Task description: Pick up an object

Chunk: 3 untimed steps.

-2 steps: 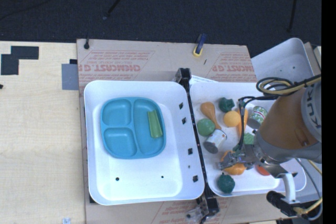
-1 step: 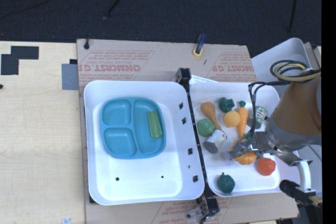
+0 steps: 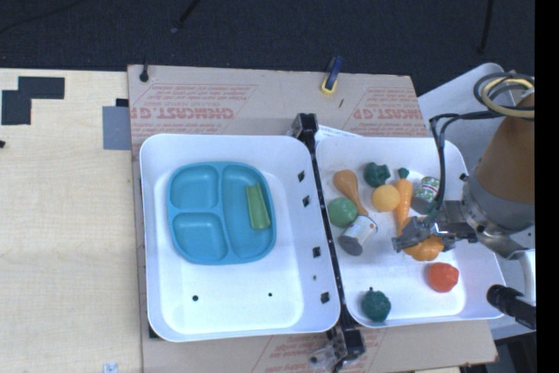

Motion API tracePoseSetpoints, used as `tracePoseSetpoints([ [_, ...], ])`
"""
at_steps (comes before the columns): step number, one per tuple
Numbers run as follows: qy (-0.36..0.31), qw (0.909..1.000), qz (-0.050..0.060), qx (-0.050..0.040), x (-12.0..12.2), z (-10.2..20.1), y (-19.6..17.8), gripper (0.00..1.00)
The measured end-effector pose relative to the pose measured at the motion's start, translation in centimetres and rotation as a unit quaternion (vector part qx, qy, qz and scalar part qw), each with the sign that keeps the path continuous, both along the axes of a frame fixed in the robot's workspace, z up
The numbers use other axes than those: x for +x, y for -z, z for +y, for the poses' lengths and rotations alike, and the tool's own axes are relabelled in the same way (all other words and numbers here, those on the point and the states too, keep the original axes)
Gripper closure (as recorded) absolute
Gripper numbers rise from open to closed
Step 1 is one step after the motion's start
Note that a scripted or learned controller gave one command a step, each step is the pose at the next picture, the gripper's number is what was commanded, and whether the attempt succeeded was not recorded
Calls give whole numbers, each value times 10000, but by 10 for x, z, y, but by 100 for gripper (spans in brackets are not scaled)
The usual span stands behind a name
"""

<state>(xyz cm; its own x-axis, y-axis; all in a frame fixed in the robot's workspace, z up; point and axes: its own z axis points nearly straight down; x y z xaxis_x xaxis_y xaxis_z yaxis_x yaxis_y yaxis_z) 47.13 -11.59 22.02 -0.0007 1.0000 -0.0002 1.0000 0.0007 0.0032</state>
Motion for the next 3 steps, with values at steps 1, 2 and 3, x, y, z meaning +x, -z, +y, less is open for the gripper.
tracePoseSetpoints([
  [1, -2, 10000, 24, 5, 0, -1, -7, 100],
  [2, -24, 10000, 20, 9, 40, 43, -15, 100],
  [3, -16, 10000, 26, 5, 83, 69, -1, 100],
])
